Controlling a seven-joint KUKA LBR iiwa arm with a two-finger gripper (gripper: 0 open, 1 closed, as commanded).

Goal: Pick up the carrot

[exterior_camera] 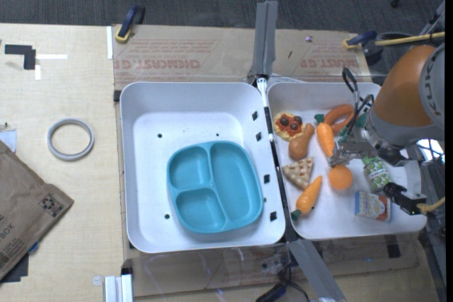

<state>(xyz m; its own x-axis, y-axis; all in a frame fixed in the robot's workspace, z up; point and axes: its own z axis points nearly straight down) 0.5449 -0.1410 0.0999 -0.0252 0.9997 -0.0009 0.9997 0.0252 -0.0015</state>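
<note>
We find the claw low in the right bin, just beside the upper carrot, whose tip points down toward it. The metal parts there blur together, so we cannot tell how the claw is set, and we see nothing clearly caught in it. We judge the carrot not yet picked up: it lies flat on the bin floor, touching or nearly touching the claw's left side.

Just below the claw sits an orange, close enough that a closing grasp could catch it instead. To the left of the carrot lie a chicken drumstick, a small pizza round and a pizza slice. A second carrot rests lower down, near the bin's front left corner, well clear of the claw. Above the first carrot curves a sausage; to the right we see a green bottle and a small carton.

The left bin holds a teal divided plate. On the desk beyond lies a tape ring.

So the approach looks done, while the grasp and the lift remain.
</note>
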